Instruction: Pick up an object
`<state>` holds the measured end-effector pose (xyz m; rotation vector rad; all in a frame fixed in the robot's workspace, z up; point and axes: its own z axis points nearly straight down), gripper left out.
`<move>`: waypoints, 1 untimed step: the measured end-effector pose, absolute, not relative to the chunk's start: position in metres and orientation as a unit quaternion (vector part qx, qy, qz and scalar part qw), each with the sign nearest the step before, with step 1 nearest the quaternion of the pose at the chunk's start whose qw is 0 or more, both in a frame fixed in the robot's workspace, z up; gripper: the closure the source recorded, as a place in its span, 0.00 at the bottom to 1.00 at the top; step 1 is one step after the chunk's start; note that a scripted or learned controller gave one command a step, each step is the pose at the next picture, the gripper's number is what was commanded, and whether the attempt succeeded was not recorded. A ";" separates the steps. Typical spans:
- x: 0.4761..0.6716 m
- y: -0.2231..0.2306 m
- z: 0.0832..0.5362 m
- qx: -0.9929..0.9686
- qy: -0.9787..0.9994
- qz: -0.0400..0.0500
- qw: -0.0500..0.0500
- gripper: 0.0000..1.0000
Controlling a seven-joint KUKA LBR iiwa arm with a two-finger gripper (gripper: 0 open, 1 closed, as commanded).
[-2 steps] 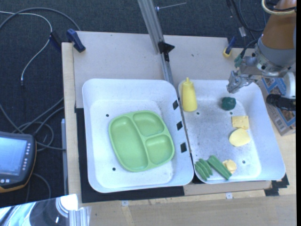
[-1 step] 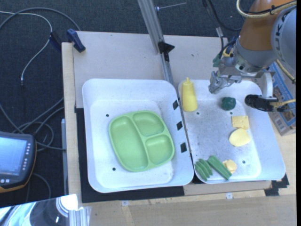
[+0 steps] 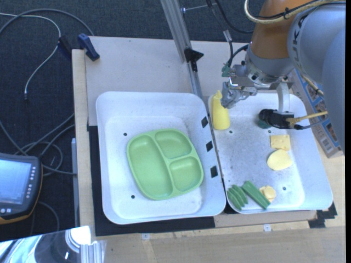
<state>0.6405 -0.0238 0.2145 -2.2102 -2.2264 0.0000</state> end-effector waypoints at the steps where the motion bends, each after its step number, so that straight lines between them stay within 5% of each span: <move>1: 0.642 0.027 0.210 -0.705 -0.709 0.000 0.002 1.00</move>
